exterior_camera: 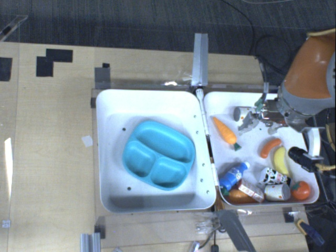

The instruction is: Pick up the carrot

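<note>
The carrot (224, 130) is orange with a small green tip and lies slanted in the right bin (220, 101), close to the bin's left wall. My gripper (242, 118) hovers just to the right of the carrot, a short gap away from it. Its fingers (238, 111) point left and stand open with nothing between them. The grey arm with its orange band (310, 70) reaches in from the right.
The left bin (113, 119) holds a blue divided plate (159, 155). Along the right bin's front lie a blue bottle (232, 175), an orange sausage (270, 147), a banana (281, 160), a cow-patterned cup (273, 177) and a tomato (301, 190).
</note>
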Robot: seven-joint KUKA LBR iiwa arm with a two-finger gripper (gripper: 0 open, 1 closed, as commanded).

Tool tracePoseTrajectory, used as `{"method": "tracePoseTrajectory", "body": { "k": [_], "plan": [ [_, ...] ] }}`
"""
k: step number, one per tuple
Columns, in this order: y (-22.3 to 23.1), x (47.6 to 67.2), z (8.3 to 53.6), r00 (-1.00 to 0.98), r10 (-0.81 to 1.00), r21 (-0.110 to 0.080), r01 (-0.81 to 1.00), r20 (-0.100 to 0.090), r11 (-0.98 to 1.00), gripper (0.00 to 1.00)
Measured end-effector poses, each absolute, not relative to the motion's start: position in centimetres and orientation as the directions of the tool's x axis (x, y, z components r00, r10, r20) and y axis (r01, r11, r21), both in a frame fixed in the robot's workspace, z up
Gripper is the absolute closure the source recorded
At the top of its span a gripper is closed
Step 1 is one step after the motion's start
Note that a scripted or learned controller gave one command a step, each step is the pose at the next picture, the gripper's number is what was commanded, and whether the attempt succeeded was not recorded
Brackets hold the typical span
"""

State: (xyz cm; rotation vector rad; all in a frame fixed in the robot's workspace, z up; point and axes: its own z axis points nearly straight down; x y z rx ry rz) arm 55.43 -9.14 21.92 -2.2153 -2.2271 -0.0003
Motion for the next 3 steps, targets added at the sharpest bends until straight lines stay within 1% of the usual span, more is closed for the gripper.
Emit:
{"method": "tracePoseTrajectory", "body": {
  "k": [1, 2, 3],
  "plan": [
    [-9.1, 57.7, 13.3, -0.175, 0.985, 0.000, 0.985, 0.000, 0.175, 0.00],
    [-8.7, 59.3, 8.9, -0.330, 0.944, 0.007, 0.944, -0.002, 0.330, 0.00],
    [-8.5, 59.4, 10.1, -0.332, 0.943, 0.013, 0.943, -0.001, 0.332, 1.00]
  ]
}}
